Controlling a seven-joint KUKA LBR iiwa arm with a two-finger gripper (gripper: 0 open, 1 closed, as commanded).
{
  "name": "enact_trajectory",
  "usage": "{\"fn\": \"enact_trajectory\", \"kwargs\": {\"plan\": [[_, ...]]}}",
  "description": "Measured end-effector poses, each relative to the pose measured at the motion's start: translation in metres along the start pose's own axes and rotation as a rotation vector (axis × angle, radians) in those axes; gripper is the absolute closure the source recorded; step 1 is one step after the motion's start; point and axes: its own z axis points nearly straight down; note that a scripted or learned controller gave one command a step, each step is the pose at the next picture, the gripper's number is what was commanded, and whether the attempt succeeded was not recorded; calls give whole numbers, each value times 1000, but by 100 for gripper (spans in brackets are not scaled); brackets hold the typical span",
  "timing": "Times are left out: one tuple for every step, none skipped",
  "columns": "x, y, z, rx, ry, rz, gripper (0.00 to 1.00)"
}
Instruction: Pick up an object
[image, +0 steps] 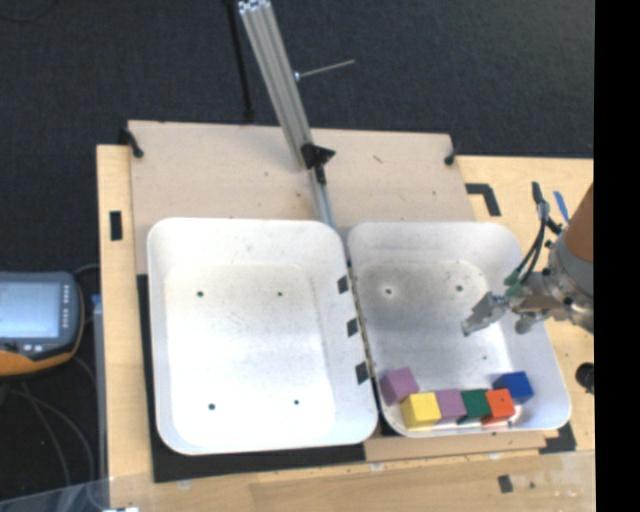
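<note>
Nearest the viewer, along the front wall of the right-hand shallow white plastic bin (430, 260), lies a row of small cubes: purple block (399, 383), yellow block (421, 408), a second purple, green, orange block (499, 404), blue block (513, 385). Farther back, the grey end effector (490, 312) hovers above bare bin floor, gripping nothing; whether its jaws stand open cannot be told. Judged step: approach. The next move calls for travel toward the blocks, then descent. Farthest, the counter (290, 150).
</note>
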Motion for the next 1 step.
{"fn": "enact_trajectory", "kwargs": {"plan": [[-31,31,4,0,-1,-6,0]]}}
